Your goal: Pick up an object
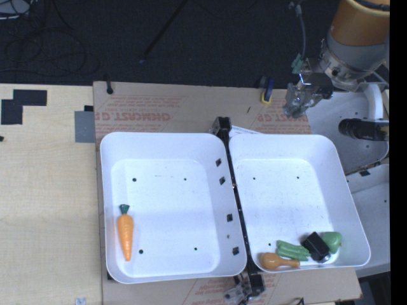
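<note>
a: is the gripper (297, 105) holding anything?

b: can't tell; it hangs beyond the right bin (356, 199)'s far edge, nothing visible in it.

a: so nothing's picked?

b: seemingly. toy carrot (125, 232) in the left bin (105, 202)'s near-left corner; a cluster of green, black and orange pieces (305, 251) in the right bin's near-right corner.

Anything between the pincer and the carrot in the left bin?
Nothing visible. The pincer hangs above the bench past the right bin's far rim. The carrot lies alone near the left bin's front-left corner; the low divider between the bins is all that lies across the path.
</note>
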`<state>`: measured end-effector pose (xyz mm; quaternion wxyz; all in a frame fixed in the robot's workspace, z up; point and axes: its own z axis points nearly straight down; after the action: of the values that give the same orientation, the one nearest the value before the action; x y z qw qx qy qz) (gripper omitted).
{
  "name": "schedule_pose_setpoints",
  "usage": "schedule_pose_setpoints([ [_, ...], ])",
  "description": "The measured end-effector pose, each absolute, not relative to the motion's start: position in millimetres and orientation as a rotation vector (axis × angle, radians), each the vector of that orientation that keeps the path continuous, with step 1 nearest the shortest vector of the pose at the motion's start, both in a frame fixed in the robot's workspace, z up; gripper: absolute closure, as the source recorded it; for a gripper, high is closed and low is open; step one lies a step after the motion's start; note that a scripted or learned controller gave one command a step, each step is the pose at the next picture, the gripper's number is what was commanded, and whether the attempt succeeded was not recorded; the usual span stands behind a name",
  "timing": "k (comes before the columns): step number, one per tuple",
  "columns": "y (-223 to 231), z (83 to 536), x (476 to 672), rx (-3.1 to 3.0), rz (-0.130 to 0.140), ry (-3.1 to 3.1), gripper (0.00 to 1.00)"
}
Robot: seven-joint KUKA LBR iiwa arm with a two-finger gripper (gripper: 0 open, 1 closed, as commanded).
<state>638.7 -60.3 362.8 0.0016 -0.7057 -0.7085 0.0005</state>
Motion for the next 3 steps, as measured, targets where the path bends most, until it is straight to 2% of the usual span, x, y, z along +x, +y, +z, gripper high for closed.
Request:
schedule_pose_setpoints([
  [1, -91, 336, 643.6, -2.222, 0.007, -2.217, 1.00],
  [3, 0, 335, 643.7, -2.214, 0.004, -2.223, 1.00],
])
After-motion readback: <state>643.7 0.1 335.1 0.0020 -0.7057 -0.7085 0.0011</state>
